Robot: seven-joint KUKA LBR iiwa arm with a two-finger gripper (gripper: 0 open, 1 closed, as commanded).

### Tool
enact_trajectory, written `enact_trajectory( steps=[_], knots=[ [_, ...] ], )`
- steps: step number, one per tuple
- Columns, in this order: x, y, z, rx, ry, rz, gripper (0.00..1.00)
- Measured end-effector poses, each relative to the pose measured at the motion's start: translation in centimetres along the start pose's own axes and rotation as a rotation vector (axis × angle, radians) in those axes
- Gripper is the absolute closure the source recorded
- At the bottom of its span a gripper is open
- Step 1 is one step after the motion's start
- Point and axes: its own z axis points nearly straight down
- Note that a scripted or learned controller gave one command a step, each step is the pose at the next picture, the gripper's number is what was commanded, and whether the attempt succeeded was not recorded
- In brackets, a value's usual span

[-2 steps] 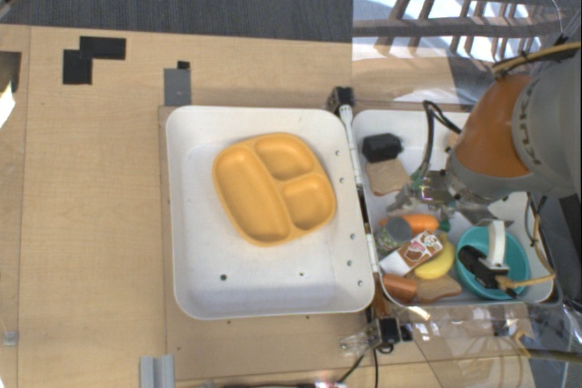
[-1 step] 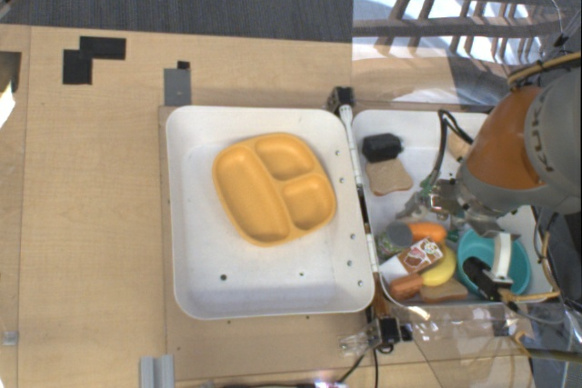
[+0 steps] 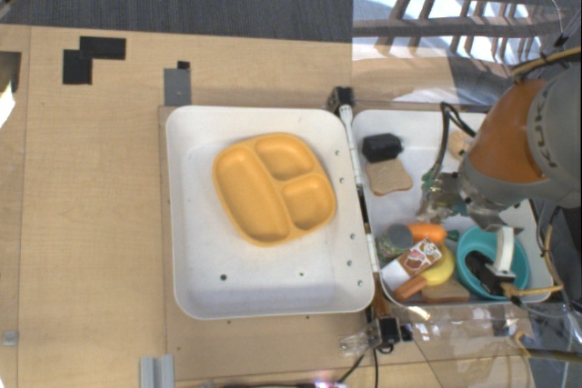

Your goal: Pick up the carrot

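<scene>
Arm over right bin, carrot not visibly grasped.
Near edge of the right bin: hot dog, yellow fruit, teal bowl. The carrot lies just behind those, mid-bin, beside a grey disc. The gripper sits just above it; can't tell its state. Further back: toast slice, black block. Left bin holds a yellow divided plate.

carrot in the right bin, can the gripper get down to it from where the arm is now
Probably yes. The carrot lies on top of the clutter in the right bin, with the arm close above and to its right. The milk carton and teal bowl crowd it, so a clean grasp is uncertain.
</scene>
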Motion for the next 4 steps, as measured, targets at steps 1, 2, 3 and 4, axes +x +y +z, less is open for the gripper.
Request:
enact_trajectory(
  steps=[1, 2, 3, 4],
  knots=[
    [0.0, 0.0, 0.1, 0.002, 0.0, 0.001, 0.0],
    [1.2, -4.0, 1.1, 0.003, -0.003, 0.002, 0.0],
    [1.3, -3.7, -0.1, -0.004, -0.001, -0.002, 1.0],
    [-0.4, -1.3, -9.5, 0.015, -0.006, 0.173, 1.0]
  ],
)
